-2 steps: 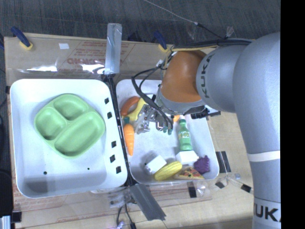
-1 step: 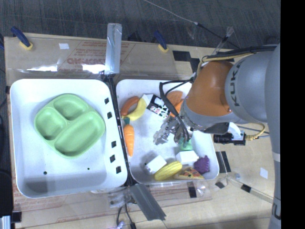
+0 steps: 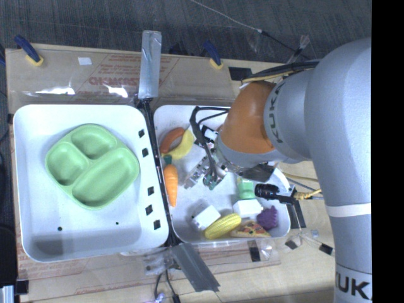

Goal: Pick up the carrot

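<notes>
One silvery two-finger end effector [image 3: 205,174] hangs low in the right shallow white bin [image 3: 183,232], nothing visibly between its fingers, though how wide they stand I cannot tell; just to its left, apart from it, the small orange carrot [image 3: 171,183] lies lengthwise against that bin's left wall. Black letters "KU" run across the grey arm [image 3: 328,112] beside its orange band, and "KUK" reads near the lower right. Bare white floor lies around the carrot's lower end, while a yellow banana-shaped toy [image 3: 222,225], a white block [image 3: 206,217] and a purple grape toy [image 3: 268,217] crowd the near edge, and a pale green divided plate [image 3: 93,165] sits in the left white bin [image 3: 38,238].
</notes>
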Controlling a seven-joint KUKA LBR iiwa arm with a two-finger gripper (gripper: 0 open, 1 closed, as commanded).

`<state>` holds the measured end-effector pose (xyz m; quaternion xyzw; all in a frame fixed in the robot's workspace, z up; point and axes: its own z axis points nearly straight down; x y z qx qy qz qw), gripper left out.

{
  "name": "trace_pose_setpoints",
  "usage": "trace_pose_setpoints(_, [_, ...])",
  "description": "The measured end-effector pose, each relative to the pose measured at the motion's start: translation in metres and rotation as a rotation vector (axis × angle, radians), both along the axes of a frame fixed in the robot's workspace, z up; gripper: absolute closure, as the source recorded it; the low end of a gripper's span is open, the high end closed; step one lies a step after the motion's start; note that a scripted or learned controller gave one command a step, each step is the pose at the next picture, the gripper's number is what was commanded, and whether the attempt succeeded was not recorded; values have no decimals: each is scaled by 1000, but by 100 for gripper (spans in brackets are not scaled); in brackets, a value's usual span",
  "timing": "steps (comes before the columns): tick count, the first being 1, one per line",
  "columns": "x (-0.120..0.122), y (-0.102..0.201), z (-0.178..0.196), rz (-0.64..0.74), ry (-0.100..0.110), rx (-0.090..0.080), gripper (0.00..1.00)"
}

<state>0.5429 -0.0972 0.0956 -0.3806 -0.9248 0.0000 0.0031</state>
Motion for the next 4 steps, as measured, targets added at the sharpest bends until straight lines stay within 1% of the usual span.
trace_pose_setpoints(1, [17, 1, -3, -208, -6, -3, 0])
trace_pose_setpoints(2, [109, -2, -3, -364, -4, -3, 0])
trace_pose_setpoints(3, [4, 11, 100, -421, -11, -2, 0])
trace_pose_setpoints(4, [44, -89, 3, -285, -3, -3, 0])
